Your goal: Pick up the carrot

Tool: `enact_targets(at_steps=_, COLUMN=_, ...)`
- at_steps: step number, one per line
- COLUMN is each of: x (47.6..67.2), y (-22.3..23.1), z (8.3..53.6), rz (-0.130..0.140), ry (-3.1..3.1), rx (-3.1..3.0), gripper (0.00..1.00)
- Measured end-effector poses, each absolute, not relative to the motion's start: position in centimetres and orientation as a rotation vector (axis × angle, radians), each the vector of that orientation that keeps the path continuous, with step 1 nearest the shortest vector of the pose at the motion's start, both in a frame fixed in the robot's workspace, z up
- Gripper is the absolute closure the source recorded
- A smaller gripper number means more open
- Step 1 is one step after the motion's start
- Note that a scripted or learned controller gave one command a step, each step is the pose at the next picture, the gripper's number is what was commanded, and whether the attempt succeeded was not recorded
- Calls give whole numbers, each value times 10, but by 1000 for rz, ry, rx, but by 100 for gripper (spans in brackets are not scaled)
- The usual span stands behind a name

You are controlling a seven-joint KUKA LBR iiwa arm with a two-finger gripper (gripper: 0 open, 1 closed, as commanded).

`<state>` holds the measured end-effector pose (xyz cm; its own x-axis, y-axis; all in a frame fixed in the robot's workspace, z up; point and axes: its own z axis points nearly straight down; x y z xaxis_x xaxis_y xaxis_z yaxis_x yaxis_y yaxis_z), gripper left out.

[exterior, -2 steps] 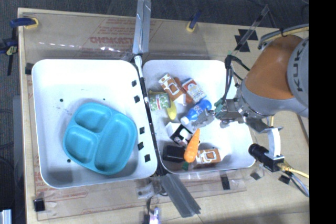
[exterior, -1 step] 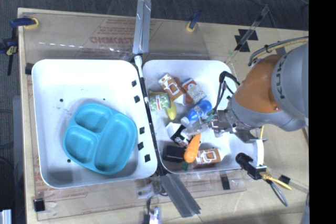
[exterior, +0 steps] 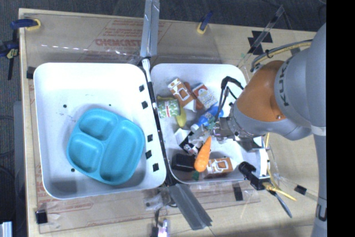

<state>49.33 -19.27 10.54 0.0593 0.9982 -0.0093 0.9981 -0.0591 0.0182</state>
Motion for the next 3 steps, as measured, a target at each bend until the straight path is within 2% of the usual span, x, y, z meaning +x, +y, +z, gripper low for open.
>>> enact_targets(at_steps=1, x=501, y=-188, z=118, rz=31, ry=2151, rx=2258, gripper=100)
enact_targets(at_steps=2, x=526, y=-200, z=104, rz=18, ry=2119, rx=2268, gripper=100)
enact_targets(at_steps=3, x=531, y=-137, z=210, rz=-6, ry=2106, rx=2340, gripper=100)
